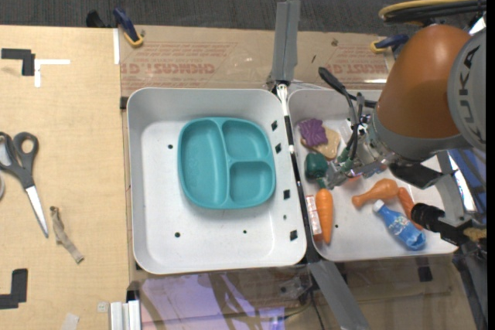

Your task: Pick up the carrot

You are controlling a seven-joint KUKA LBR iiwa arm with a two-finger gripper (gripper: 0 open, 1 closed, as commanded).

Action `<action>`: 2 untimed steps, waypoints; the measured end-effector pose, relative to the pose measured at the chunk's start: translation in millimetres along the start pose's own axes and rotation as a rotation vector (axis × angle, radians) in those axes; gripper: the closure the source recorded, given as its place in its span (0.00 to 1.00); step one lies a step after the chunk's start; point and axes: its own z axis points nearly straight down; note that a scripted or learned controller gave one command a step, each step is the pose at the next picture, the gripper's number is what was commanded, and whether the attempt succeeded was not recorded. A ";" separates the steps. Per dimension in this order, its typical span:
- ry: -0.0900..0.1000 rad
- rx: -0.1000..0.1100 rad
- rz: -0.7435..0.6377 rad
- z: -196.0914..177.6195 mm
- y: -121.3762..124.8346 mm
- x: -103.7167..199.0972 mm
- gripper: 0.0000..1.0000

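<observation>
A light wooden desk (69,166) carries two shallow white bins side by side, the left bin (147,243) and the right bin (371,243). Grey-handled scissors (23,166) lie on the desk's left part.

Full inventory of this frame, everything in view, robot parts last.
bins: 2, white, side by side on the bench
plate: 1, teal, three compartments, in the left bin
carrot: 1, orange, right bin, along its left wall
grapes: 1 bunch, purple, right bin, far end
green toy: 1, dark green, right bin, below the grapes
drumstick: 1, orange, right bin, middle
bottle: 1, blue, right bin, near edge
scissors: 1, grey handles, on the bench at left
clamp: 1, blue, far edge of the bench
gripper: 1, dark, over the right bin, beside the green toy
arm: 1, grey with orange band, from the right
</observation>
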 end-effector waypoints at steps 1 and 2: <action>0.002 0.004 -0.071 25.5 18.1 57.1 1.00; 0.001 0.007 -0.073 17.6 18.6 56.2 1.00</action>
